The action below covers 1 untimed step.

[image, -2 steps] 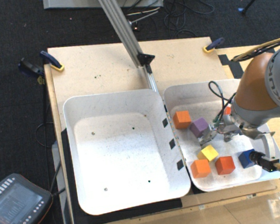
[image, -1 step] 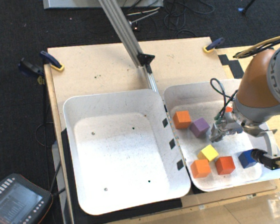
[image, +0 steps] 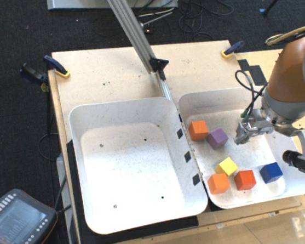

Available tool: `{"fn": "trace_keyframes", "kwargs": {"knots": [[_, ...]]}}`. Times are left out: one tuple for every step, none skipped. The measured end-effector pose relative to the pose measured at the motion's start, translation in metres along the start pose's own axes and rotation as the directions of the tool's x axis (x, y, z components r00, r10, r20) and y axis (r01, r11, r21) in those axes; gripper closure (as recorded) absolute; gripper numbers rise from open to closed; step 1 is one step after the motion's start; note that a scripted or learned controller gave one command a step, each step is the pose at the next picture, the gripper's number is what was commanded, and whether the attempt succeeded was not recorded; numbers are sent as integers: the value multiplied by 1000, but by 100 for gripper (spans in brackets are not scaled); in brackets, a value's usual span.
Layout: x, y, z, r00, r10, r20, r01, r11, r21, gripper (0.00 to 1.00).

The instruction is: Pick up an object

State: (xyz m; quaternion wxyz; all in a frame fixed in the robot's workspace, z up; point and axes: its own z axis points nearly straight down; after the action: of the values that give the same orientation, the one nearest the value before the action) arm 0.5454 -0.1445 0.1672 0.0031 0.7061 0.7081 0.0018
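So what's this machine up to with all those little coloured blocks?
A robot arm reaches in from the right, and its gripper hangs over the right bin, just beside a purple block. It is meant to pick up an object, but nothing can be seen between its fingers. Six blocks lie in that bin: the purple one, an orange block next to it, and nearer the front a yellow, another orange, a red and a blue block. The left bin sits alongside.
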Motion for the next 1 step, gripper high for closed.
{"fn": "trace_keyframes", "kwargs": {"knots": [[6,6,-45,1000,-1,0,1,1000,0,100]]}}
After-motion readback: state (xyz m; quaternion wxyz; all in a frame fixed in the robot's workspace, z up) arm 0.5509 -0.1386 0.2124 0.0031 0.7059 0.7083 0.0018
